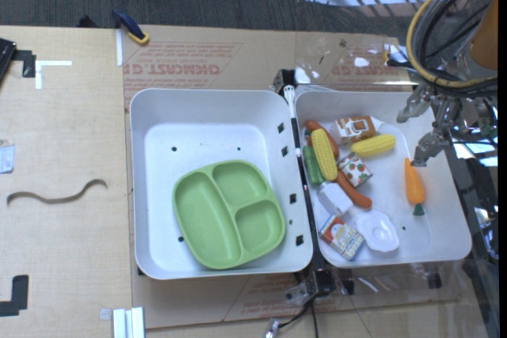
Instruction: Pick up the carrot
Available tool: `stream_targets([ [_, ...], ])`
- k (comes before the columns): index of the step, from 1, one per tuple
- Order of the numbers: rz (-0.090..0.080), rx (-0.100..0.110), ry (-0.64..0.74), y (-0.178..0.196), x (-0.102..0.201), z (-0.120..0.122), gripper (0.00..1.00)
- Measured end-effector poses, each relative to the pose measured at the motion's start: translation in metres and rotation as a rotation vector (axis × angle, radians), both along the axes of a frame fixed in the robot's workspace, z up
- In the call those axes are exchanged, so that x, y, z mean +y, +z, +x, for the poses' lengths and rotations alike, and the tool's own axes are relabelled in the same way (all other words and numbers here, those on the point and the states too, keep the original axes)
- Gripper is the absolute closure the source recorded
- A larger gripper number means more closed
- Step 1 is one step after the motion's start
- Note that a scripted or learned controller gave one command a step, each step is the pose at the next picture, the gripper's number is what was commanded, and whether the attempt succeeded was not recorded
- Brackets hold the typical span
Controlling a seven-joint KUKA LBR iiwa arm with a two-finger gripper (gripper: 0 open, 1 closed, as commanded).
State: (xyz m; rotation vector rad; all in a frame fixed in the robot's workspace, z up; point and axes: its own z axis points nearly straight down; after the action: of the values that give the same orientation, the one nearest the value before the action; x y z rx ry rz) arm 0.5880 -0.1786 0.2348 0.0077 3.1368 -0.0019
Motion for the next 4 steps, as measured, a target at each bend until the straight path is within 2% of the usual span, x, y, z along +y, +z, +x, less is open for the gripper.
stream_targets([
  [1,0.000,0.000,0.046,-0.127,-0.032,-0.007,0.00],
  [2,-0.004,-0.008,0.051,-0.115,-0.031,-0.003,1.00],
  [3,0.001,-0.002,-0.053,-0.074,0.022,-0.002,1.00],
  [4,-0.002,-0.003,0.427,-0.142,-0.037,0.023,1.00],
])
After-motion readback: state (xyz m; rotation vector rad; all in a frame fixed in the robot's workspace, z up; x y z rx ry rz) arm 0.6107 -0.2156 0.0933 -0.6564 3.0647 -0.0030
